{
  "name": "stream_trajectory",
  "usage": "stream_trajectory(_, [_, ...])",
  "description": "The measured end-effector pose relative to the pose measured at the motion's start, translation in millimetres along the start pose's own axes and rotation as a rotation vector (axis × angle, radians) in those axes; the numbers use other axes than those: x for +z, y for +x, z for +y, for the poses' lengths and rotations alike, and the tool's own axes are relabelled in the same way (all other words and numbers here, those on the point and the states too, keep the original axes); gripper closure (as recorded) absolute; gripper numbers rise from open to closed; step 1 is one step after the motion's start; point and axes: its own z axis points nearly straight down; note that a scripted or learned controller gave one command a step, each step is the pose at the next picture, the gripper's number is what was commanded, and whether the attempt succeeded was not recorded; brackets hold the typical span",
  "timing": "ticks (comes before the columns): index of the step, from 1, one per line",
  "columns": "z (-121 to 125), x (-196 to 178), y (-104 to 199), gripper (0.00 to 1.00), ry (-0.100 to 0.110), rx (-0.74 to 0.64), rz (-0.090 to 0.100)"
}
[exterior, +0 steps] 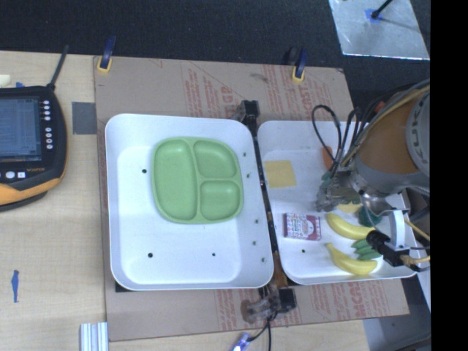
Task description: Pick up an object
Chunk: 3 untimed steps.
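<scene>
While the cardboard sheet (219, 86) covers most of the bench, two shallow white bins sit on it side by side, rims touching. Left bin (131, 269) holds a pale green divided plate (196, 179), smooth plastic with three compartments, lying in the upper middle with bare floor all round it, widest along the near edge. Right bin (292, 134) is crowded toward its right side, where the grey arm (395, 145) with its orange band overhangs the rim. Gripper (333, 196) hangs low near two yellow bananas (349, 229); whether it is spread or pinching, cannot tell. Flat yellow square (280, 173) lies apart, upper left. Small red-and-white packet (301, 227) lies near the dividing rim; print unreadable.
</scene>
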Motion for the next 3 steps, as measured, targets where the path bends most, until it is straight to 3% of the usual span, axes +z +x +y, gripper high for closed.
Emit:
stream_trajectory(1, [0.0, 0.0, 0.0, 0.00, 0.000, -0.002, -0.001])
stream_trajectory(2, [-27.3, 9.8, -43.3, 0.00, -0.001, -0.007, 0.014])
stream_trajectory(3, [-28.2, -0.1, -46.9, 1.00, 0.000, -0.006, 0.007])
